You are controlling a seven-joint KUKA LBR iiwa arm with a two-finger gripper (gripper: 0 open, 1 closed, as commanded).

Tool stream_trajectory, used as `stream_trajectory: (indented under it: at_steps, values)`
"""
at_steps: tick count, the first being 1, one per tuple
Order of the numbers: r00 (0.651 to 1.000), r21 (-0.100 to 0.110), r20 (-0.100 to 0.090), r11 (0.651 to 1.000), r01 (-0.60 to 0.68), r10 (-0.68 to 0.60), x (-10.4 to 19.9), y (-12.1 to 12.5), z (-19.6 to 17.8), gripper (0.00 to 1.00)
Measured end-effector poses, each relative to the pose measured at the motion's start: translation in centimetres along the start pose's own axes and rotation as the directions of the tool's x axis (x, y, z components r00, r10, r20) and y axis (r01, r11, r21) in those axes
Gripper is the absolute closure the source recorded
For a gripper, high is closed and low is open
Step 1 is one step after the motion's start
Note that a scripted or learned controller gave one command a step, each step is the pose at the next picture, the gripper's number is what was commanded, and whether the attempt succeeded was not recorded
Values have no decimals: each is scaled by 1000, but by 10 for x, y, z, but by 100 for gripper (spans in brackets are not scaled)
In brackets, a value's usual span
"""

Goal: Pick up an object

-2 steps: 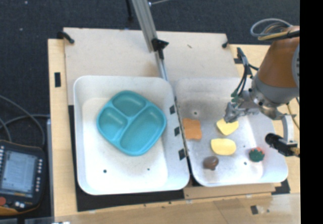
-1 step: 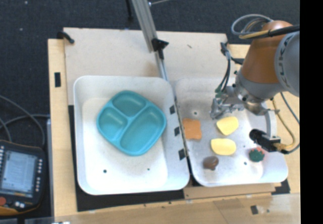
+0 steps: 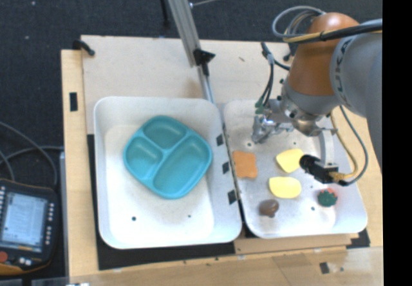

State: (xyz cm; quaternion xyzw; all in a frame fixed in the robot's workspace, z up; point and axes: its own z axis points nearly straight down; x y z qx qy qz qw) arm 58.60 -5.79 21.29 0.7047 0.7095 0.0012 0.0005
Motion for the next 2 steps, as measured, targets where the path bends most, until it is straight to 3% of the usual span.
stream_trajectory:
  at_steps: [1,2]
  values:
    - [1000,0,-1,1000,1,-1,54,2,-8,100]
    - [1000,1,-1,1000,1,-1,108,20,-4,100]
